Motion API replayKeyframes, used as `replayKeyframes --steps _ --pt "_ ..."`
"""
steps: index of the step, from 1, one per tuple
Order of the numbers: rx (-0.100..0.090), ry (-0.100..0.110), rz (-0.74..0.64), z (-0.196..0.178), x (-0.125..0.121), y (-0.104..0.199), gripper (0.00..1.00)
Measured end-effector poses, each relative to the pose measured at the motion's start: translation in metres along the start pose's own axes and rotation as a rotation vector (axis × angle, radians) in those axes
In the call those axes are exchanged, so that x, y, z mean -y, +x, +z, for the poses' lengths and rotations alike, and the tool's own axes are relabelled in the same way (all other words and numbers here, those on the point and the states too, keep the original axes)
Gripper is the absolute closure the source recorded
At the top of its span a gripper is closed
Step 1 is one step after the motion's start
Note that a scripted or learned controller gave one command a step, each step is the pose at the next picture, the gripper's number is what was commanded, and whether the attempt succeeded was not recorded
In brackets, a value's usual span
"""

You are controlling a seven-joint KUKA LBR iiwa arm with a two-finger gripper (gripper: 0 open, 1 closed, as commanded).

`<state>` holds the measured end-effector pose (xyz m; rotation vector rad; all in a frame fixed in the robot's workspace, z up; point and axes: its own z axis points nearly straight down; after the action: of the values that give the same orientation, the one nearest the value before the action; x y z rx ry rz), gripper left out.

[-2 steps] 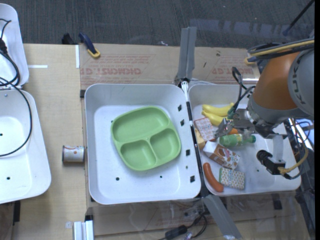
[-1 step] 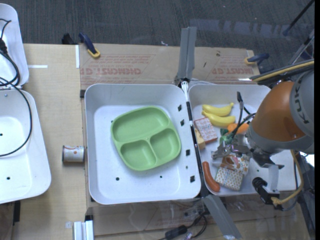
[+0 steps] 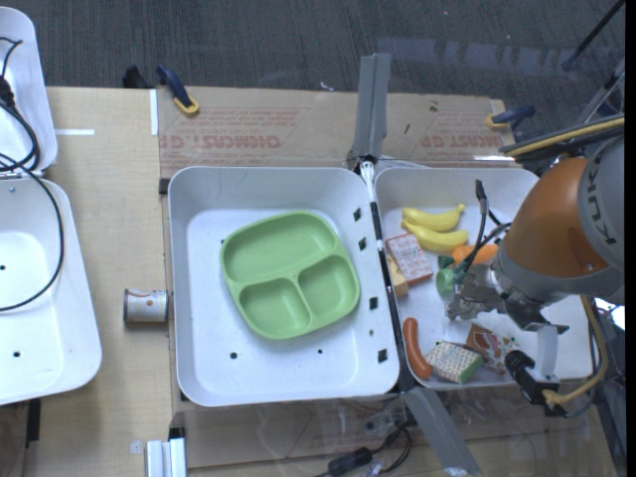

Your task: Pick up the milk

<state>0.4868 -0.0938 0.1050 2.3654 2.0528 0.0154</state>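
Over on the right, the right bin (image 3: 449, 177) holds the toy food. I think the milk (image 3: 409, 258) is the small red and white carton lying on its side by the bin's left wall, just near of the yellow bananas (image 3: 435, 229). I am not fully sure of that. The gripper (image 3: 463, 302) hangs low in this bin, a bit right and near of the milk, not touching it. I cannot tell if the gripper is open or shut, and I see nothing held in it. So the reaching step is in hand. Next it needs to slide left and far, over the carton, then go down
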Motion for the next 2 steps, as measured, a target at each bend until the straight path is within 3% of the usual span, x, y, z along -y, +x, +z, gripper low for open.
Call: replayKeyframes --steps 1,2 --pt "-0.001 0.015 -0.357 -0.086 0.016 0.060 1.00" --pt "0.000 0.016 -0.299 -0.094 -0.015 0.028 1.00"
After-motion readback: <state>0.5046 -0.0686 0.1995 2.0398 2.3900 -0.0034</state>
